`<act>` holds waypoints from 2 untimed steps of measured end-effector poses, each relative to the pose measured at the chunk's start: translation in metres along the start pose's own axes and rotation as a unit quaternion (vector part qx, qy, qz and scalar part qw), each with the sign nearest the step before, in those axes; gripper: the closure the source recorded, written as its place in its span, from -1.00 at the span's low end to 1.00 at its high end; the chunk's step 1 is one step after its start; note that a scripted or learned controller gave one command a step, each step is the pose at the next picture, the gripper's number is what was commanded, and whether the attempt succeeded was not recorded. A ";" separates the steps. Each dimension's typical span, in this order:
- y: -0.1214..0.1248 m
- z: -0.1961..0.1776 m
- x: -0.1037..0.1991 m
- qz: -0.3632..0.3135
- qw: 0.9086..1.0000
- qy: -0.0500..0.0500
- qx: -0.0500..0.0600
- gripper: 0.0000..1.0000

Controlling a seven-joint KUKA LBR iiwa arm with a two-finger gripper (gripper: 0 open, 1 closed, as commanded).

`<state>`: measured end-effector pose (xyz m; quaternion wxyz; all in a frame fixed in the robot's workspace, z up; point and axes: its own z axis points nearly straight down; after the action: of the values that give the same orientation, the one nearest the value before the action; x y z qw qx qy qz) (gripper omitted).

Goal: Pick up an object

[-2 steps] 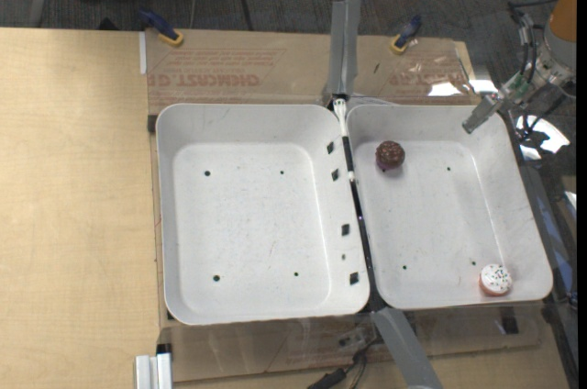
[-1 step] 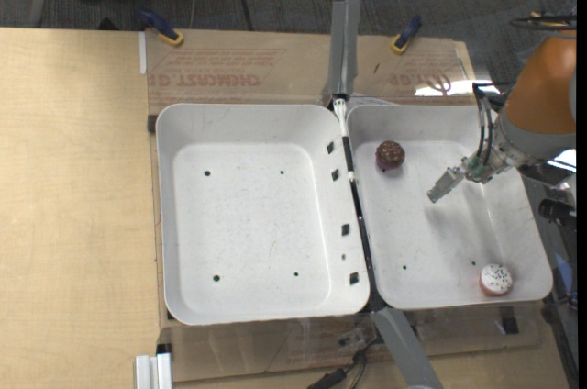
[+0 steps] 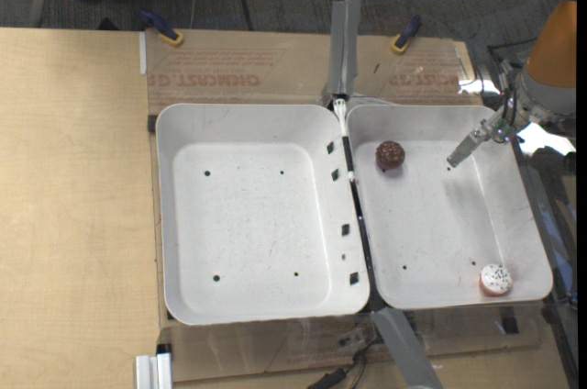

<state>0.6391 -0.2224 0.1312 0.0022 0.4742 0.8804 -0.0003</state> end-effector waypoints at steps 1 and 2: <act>0.001 -0.086 -0.001 0.078 0.997 0.000 0.000 -1.00; 0.047 0.039 0.070 0.200 0.980 0.002 0.001 -1.00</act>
<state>0.6396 -0.1381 0.0920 0.0003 0.6405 0.7680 -0.0001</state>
